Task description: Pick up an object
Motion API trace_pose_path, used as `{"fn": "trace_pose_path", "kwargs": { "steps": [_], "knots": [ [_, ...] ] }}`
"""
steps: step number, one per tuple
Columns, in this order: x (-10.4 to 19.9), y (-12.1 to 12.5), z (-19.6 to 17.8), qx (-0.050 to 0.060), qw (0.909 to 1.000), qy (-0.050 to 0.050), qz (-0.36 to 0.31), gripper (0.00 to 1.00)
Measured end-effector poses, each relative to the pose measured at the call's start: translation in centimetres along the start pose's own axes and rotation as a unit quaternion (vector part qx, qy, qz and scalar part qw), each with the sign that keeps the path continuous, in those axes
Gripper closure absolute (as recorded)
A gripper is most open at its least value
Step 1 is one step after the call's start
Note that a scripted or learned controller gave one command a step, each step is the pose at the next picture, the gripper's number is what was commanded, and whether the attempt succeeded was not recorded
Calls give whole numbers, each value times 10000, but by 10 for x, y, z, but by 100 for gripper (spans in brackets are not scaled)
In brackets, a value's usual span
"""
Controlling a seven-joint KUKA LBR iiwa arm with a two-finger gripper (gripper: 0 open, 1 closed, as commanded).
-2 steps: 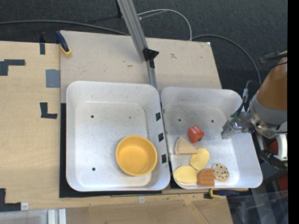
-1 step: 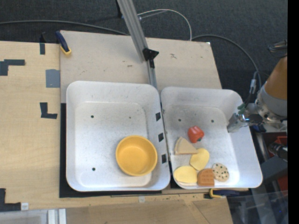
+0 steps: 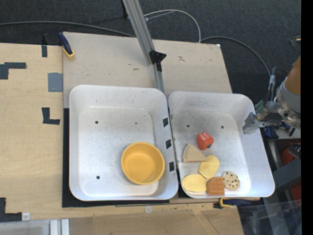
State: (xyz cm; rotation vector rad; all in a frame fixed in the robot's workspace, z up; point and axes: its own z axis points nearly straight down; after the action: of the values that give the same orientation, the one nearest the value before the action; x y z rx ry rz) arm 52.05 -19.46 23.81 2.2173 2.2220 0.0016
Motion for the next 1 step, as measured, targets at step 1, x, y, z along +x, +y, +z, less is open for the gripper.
{"fn": "trace_pose_path", "kwargs": {
  "steps": [1],
  "knots": [
    [41, 19, 0, 16, 10000, 13, -18, 100]
  ]
}}
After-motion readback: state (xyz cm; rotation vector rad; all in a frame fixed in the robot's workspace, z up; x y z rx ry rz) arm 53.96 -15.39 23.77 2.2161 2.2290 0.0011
